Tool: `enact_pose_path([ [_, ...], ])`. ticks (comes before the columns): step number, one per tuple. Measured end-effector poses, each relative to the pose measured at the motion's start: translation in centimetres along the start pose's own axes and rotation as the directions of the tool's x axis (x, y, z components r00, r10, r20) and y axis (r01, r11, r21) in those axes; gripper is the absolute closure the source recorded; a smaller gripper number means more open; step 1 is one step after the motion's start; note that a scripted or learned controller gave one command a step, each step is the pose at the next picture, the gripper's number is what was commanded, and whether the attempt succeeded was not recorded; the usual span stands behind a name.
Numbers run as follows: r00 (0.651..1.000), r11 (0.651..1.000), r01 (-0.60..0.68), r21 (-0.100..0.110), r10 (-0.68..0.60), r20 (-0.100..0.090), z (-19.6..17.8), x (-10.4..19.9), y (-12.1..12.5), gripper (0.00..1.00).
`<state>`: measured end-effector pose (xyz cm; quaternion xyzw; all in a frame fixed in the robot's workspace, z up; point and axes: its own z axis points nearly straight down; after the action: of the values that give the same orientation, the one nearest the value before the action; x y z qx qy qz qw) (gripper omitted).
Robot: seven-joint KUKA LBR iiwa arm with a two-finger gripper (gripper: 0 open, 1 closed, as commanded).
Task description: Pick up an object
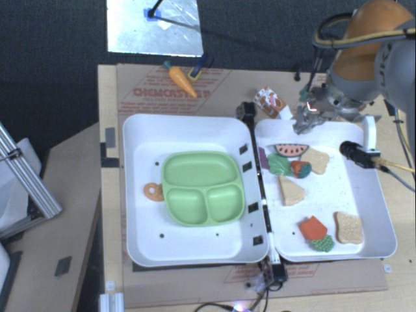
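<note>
dark carpet surrounds the tan surface (78, 168). two white bins (136, 135) sit edge to edge; the end effector (304, 123) hangs over the right bin's far rim, its grip impossible to tell.

Red print on the cardboard sheet (214, 83) is unreadable.

Two white bins (195, 125) side by side, one green divided plate (202, 188), one pretzel (153, 192), one watermelon slice (291, 150), two bread slices (349, 227), one cheese wedge (292, 191), one carrot (182, 81) near the surface's far edge.
</note>
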<state>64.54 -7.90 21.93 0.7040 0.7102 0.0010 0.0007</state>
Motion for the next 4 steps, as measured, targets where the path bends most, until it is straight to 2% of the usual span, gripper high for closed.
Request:
enact_pose_path([
  [1, 1.000, 1.000, -0.002, 0.002, 0.002, 0.000, 0.7, 4.8, -1.8, 1.00],
  [2, 1.000, 1.000, 0.001, 0.000, -0.001, -0.001, -0.6, 9.4, -2.3, 1.00],
  [3, 1.000, 1.000, 0.000, 0.002, 0.000, -0.001, 0.3, 14.6, -3.3, 1.00],
  [4, 1.000, 1.000, -0.002, 0.001, 0.002, -0.001, -1.5, 15.7, -3.9, 1.00],
])
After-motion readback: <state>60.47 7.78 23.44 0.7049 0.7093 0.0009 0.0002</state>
